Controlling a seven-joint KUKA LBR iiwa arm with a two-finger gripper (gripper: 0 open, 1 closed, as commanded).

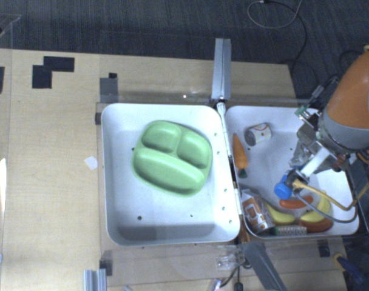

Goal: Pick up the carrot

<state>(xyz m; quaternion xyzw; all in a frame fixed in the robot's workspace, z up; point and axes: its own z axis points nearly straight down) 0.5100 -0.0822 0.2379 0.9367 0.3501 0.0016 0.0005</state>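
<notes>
1. Camera view: find carrot (238,151) in right bin (269,162), lying tight along its left wall, just beside left bin (121,211). Slim and orange, running top to bottom in frame.
2. Place jaws low over right half of right bin, just above blue piece (283,191) and well apart from carrot. Cannot tell whether apart or together; see nothing held.
3. Risk clamping the wrong thing: blue piece, red sausage (291,204) and banana (280,216) crowd just below jaws, far closer than carrot.
4. Risk hitting the bin wall on approach to carrot — little room on the wall side, so likely to scrape or stop short.
5. Risk a slip, judging by the slim tapered shape: likely to squeeze out or roll if pinched off-centre.
6. Risk bumping small can (258,133) near carrot's upper end while crossing the bin — could knock it into carrot.
</notes>
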